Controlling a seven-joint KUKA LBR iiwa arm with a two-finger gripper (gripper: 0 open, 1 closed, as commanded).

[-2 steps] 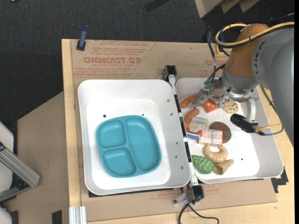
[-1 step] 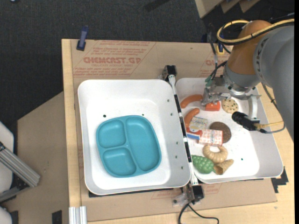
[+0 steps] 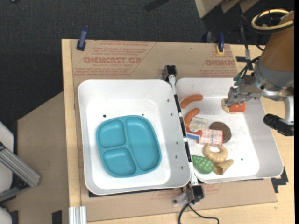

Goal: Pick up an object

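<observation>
While the toys are crowding the right bin's [image 3: 266, 164] front-left corner, its back-right part is lying open. The gripper [image 3: 235, 101] is hanging there, fingers touching an orange-red object [image 3: 238, 107]; their spread I cannot tell. A teal divided plate [image 3: 128, 145] is sitting in the left bin [image 3: 93, 97], both on a cardboard-covered bench [image 3: 117, 55].

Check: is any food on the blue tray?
No. The blue tray lies bare in the left bin; the food is all in the right bin.

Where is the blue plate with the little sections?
The blue plate lies in the left bin, toward its front. The toy food is in the right bin.
</observation>
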